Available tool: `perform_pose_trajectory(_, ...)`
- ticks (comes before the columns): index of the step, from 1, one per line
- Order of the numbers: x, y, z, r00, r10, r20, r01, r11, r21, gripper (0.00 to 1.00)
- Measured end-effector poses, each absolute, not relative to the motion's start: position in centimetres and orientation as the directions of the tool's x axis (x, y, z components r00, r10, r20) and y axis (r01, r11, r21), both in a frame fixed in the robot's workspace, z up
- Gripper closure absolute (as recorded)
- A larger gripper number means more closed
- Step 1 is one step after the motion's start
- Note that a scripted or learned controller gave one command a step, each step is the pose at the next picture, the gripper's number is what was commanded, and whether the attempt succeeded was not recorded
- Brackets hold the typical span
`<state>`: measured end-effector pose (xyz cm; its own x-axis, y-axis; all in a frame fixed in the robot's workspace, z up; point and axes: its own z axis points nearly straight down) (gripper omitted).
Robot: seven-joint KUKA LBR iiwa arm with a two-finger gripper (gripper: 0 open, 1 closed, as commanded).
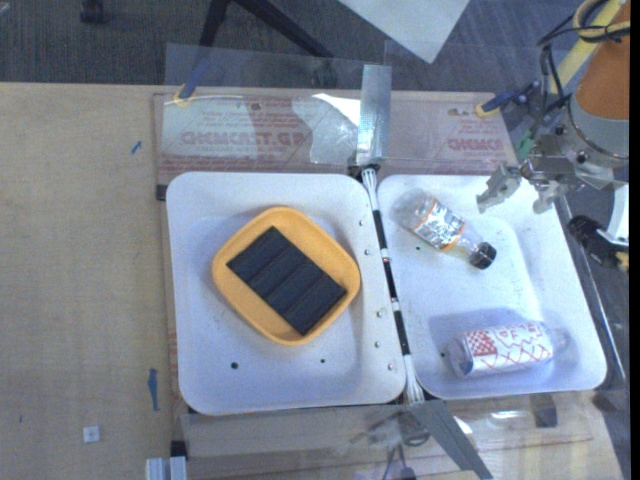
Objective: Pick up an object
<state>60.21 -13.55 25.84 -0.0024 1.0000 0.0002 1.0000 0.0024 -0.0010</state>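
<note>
While the jaws hang spread and holding nothing over the right bin's far right corner, a crumpled clear plastic bottle with a black cap lies in that bin's far half, its long axis slanting, cap toward the near right. Nearer, a red-and-white patterned can lies crosswise. The left bin holds a yellow tray with dark slabs.
</note>
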Motion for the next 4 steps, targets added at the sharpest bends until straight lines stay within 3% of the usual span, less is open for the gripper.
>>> perform_pose_trajectory(1, 61.3, -10.1, 10.6, 0.05, 0.999, 0.0, 0.999, -0.05, 0.0, 0.0)
perform_pose_trajectory(2, 63.7, -10.8, 9.6, -0.174, 0.985, 0.004, 0.984, 0.174, -0.033, 0.0)
perform_pose_trajectory(3, 65.5, -12.8, 9.5, -0.077, 0.996, 0.048, 0.992, 0.081, -0.097, 0.0)
perform_pose_trajectory(4, 65.4, -12.2, 9.5, -0.278, 0.96, 0.001, 0.958, 0.278, -0.065, 0.0)
